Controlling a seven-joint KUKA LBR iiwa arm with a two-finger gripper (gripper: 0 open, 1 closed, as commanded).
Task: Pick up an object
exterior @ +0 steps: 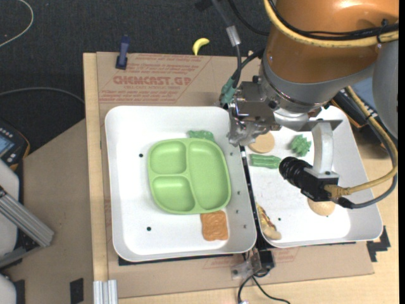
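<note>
Likely target: tan round cookie-like piece point(262, 144) in right bin point(361, 170), near its left wall, just beside gripper point(239, 132). Looks light, stiff, flat (thin edge, poor purchase); pinch across rim. Green stick point(264, 162) just below offers easier grip. Claw state: cannot tell. Bin floor smooth, shallow. Left bin point(120, 170) carries green divided plate point(188, 175). Room tight beside wall.

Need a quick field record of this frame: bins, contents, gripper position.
left bin: green divided plate, orange waffle-like piece below it, small green item above it
right bin: green broccoli piece, green bar, round tan disc, banana-like piece, tan round item
gripper: above the divider between the bins, fingers unclear
held object: none visible
</note>
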